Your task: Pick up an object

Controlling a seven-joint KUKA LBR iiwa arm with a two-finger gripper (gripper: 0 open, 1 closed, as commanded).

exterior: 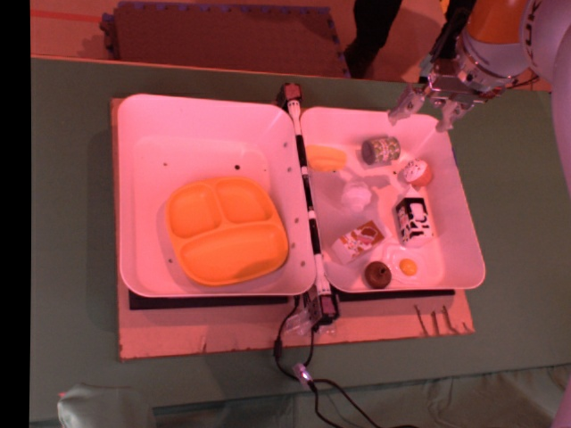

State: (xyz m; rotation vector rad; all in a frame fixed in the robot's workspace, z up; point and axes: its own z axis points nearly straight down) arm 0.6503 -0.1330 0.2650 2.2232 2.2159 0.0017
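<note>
My gripper hangs open above the far edge of the right bin, its two fingers spread with nothing between them. Just below it in the bin lies a small green-labelled jar on its side. Close by are an orange-capped white bottle, a black-and-white carton, a yellow banana-like piece, a crumpled clear wrapper, a red-and-white packet, a brown doughnut and a small yellow piece.
The left bin holds an orange divided plate. A black-and-white divider bar runs between the bins. Cables trail off the near edge of the cardboard base. A person's legs stand beyond the bench.
</note>
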